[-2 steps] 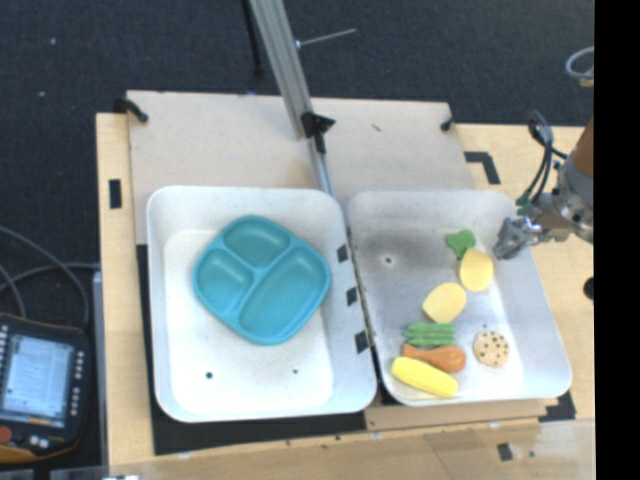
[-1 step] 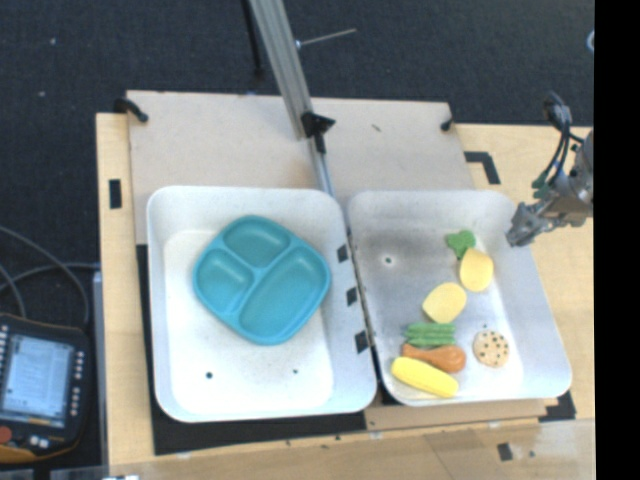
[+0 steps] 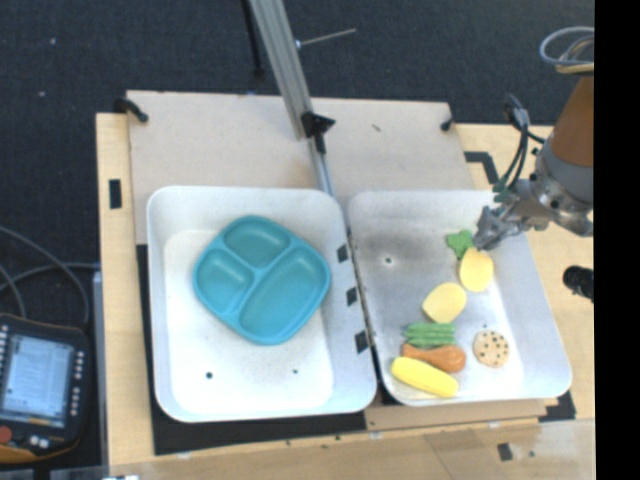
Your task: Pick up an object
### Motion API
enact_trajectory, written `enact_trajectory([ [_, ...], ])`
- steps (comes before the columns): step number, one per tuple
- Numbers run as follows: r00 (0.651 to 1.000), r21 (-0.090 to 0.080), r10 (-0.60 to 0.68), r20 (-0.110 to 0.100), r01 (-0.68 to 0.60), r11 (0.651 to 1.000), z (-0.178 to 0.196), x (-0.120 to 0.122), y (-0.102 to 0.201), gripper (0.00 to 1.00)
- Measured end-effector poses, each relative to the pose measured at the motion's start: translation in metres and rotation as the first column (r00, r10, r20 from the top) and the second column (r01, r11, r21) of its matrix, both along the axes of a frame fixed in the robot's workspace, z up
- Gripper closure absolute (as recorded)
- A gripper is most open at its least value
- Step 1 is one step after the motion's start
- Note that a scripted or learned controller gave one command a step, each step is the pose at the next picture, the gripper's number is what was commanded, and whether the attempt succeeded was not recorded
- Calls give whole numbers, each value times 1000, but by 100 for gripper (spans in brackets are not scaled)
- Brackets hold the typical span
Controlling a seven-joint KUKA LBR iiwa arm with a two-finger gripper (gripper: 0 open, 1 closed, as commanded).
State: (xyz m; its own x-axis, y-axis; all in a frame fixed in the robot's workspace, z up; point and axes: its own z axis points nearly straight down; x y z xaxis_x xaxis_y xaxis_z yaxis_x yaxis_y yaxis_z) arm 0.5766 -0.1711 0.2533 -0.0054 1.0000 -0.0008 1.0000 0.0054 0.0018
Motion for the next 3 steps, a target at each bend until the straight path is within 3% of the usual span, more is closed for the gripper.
enact_trajectory([
  [3, 1000, 2, 3, -1, -3, 1000, 11, 3, 164, 100],
])
